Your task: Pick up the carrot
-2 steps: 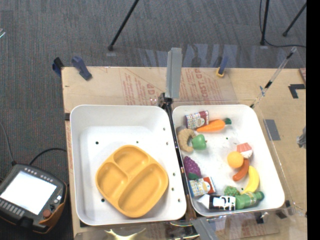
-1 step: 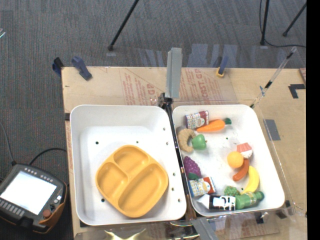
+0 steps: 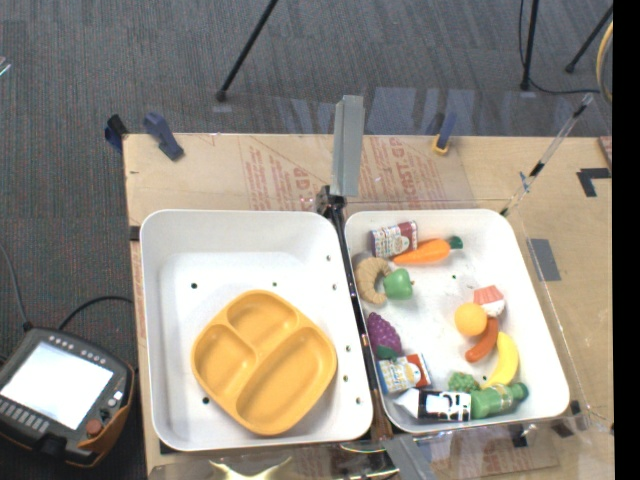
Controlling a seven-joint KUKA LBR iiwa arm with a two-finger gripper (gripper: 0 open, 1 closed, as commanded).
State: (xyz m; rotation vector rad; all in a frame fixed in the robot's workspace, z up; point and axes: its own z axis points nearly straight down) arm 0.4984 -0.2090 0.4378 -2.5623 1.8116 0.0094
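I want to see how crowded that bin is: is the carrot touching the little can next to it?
Cannot tell. In the camera view the carrot lies right beside the can, its tip meeting the can's edge, but no clear contact or gap shows.

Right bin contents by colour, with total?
Orange: 2, carrot, orange ball
Green: 3, apple, broccoli, bottle
Yellow: 1, banana
Purple: 1, grapes
Red: 1, sausage
Other: 5
Total: 13

Two bins (image 3: 160, 268), one carrot (image 3: 424, 252)
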